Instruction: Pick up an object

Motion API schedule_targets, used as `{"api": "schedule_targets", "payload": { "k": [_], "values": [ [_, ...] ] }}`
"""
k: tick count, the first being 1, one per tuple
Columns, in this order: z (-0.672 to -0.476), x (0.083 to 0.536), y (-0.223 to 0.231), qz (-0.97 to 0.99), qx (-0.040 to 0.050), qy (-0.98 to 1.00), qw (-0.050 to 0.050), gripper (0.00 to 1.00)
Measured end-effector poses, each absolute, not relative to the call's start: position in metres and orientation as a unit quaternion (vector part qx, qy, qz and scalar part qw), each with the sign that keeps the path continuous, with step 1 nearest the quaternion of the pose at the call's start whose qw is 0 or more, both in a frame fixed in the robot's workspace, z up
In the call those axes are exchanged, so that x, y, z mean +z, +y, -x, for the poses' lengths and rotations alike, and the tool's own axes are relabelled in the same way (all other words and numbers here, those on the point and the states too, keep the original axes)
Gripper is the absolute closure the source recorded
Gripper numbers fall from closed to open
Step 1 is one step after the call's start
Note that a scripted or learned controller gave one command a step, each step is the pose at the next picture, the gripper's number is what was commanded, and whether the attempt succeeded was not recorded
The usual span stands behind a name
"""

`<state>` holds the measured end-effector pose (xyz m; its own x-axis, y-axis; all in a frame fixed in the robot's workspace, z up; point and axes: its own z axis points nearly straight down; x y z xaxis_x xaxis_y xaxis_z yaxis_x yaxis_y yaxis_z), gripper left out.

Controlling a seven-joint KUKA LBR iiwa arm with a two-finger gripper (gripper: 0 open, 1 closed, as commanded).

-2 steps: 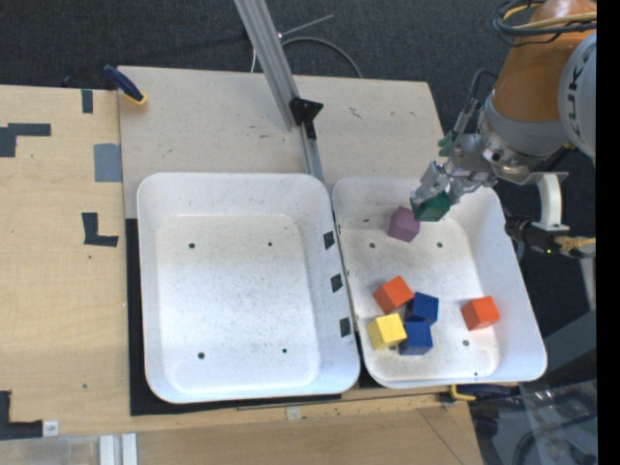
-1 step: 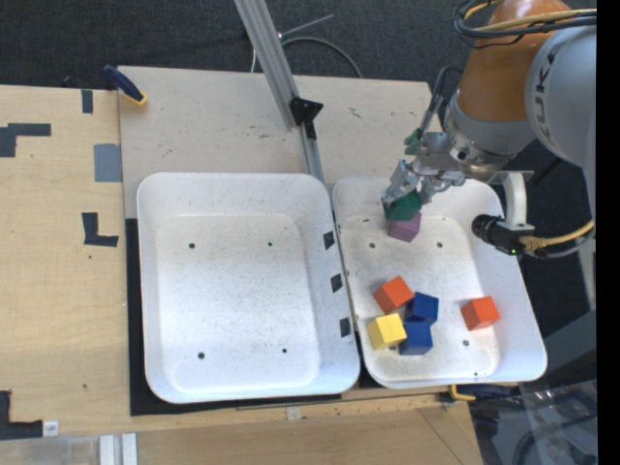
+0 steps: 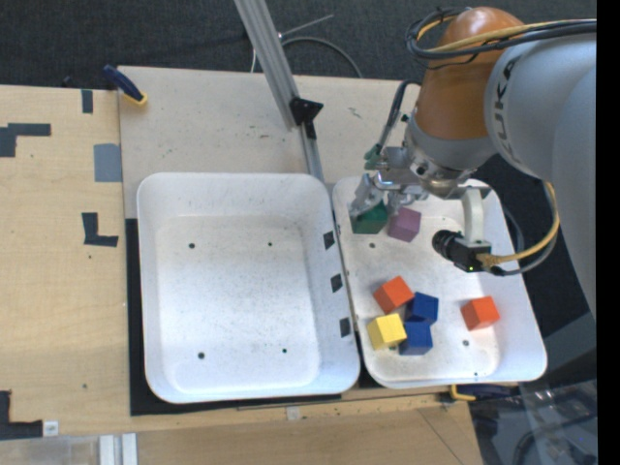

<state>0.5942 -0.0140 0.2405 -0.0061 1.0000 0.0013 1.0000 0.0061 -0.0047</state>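
On the tabletop (image 3: 58,260), the grey arm (image 3: 542,76) reaches over the right bin (image 3: 518,356). Its claw (image 3: 373,201) sits low at the bin's far end, touching a green block (image 3: 368,223) beside a purple block (image 3: 404,225); whether it pinches anything, I cannot tell.

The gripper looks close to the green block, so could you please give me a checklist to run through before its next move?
1. Gripper over the right bin: ok.
2. Green block directly beneath it: ok.
3. Block seated between its tips: cannot tell.
4. Purple block clear of the green one: not ok, they sit side by side.
5. Orange, blue and yellow blocks away from the gripper: ok.
6. Left bin free of the arm: ok.
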Motion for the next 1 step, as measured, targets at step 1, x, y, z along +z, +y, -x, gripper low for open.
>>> {"api": "schedule_targets", "payload": {
  "k": [1],
  "values": [
    [-0.5792, 0.2323, 0.037, 0.705, 0.0012, -0.709, 0.002, 1.0]
  ]
}}
